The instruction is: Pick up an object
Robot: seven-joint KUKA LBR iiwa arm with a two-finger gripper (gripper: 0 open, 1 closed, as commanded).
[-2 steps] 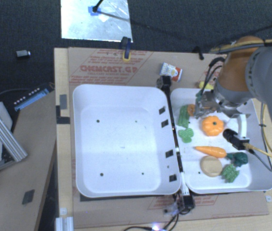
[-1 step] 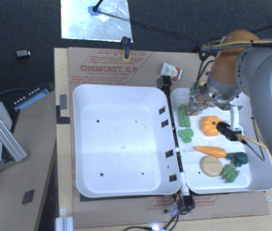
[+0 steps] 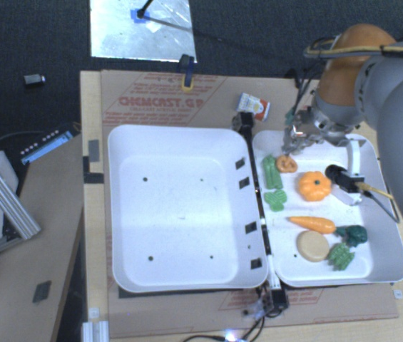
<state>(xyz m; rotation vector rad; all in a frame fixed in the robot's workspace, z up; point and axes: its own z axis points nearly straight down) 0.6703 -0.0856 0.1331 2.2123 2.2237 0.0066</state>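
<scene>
Gripper (image 3: 295, 144) sits low at the right bin's (image 3: 386, 262) upper edge, right of frame centre; finger state cannot be told. Small orange piece (image 3: 286, 164) lies directly beneath it.

One fixed camera hangs high over the tabletop (image 3: 94, 212), looking down aslant at both bins (image 3: 180, 212).

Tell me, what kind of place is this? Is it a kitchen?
Probably a robot lab, not a kitchen. A grey robot arm reaches over two white bins on a cardboard-covered bench. The food looks like toys: a small pumpkin and a carrot.
</scene>
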